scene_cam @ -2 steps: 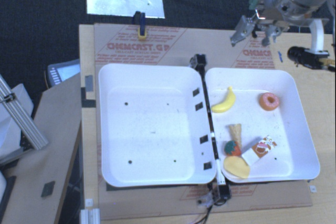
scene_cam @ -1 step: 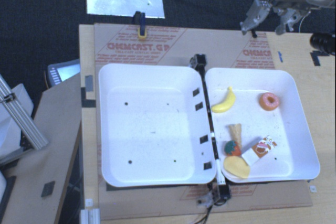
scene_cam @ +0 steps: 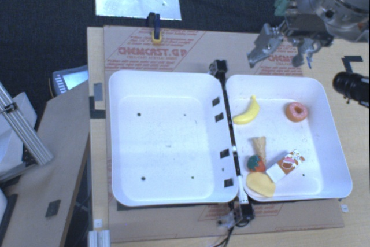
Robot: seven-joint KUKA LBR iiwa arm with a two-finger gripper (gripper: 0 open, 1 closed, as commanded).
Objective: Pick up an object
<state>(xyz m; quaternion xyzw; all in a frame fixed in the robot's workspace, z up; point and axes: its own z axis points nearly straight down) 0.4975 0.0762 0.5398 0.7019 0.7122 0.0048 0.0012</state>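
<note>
The right bin point(scene_cam: 324, 124) holds a yellow banana point(scene_cam: 246, 112), a pink donut point(scene_cam: 296, 111), an ice cream cone point(scene_cam: 258, 153) with a green and red scoop, a small red and white carton point(scene_cam: 287, 164) and a yellow oval piece point(scene_cam: 261, 184). My gripper point(scene_cam: 281, 52) hangs above the far rim of that bin, well clear of the objects. Its two grey fingers point(scene_cam: 261, 50) are spread apart with nothing between them.
The left bin point(scene_cam: 167, 136) sits beside the right one, joined by a black divider clamp strip point(scene_cam: 226, 124). A cardboard sheet lies under both bins. A black camera body point(scene_cam: 352, 87) stands at the right edge. A yellow clamp point(scene_cam: 156, 32) sits behind the left bin.
</note>
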